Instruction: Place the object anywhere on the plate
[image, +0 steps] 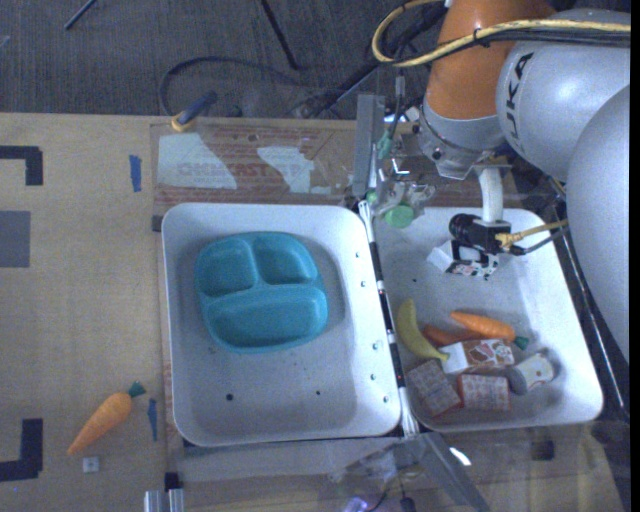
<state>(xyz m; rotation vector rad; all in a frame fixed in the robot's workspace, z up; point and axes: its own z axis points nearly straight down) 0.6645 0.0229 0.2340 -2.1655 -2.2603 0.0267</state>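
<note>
A teal divided plate (262, 291) lies in the left bin (190, 400), toward its upper half. My gripper (400, 200) hangs over the top-left corner of the right bin (570, 395), close to the wall between the two bins. A small pale-green object (399, 215) sits right at the gripper's tip; whether it is gripped is unclear. The gripper is to the right of the plate and apart from it.
The lower part of the right bin holds a banana (417, 331), a carrot (483, 325), several small boxes (470, 385) and a grey-white piece (528, 374). Beside the wrist juts a black block (473, 238). An orange toy carrot (100, 421) lies on the bench at lower left.
</note>
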